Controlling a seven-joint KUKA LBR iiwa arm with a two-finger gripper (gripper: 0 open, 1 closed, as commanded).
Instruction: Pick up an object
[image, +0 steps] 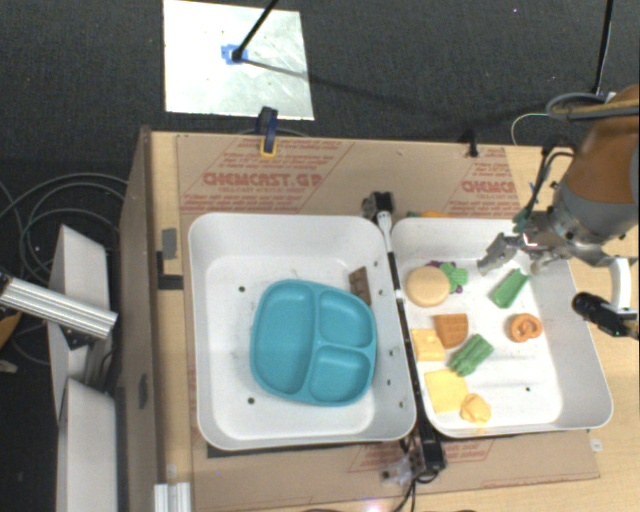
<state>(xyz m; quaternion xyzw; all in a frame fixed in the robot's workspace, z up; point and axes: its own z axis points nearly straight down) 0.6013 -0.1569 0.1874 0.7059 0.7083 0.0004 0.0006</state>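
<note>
Closest in, at the front of the right bin (590, 400), sit a yellow lump (475, 408) and, just behind it and touching, a yellow square (446, 388). Farther back come a green stick (470, 353), a pale square (428, 346) just left of it, and a brown square (450, 328) touching the pale one's back edge. An orange ring (523, 327) lies apart to the right.

Toward the back of the bin, a tan bun (430, 287) rests near the left wall with a small green bit (455, 275) against its right side. A green block (508, 288) lies tilted, to the right of them.

The gripper (518, 262) hangs over the bin's back right part, just behind the green block. Its two metal fingers (491, 261) are spread apart with nothing between them. The block lies on the bin floor in front of them, and whether they touch it cannot be told. The grey arm (600, 200) with its orange band comes in from the right.

The left bin (215, 300) holds a blue plate (313, 340) with three compartments, set toward the right. A small brown piece (360, 285) lies behind it, close to the right wall.

Both bins rest on lettered cardboard (260, 180). A black clamp (380, 207) stands at the back where the bins meet.
</note>
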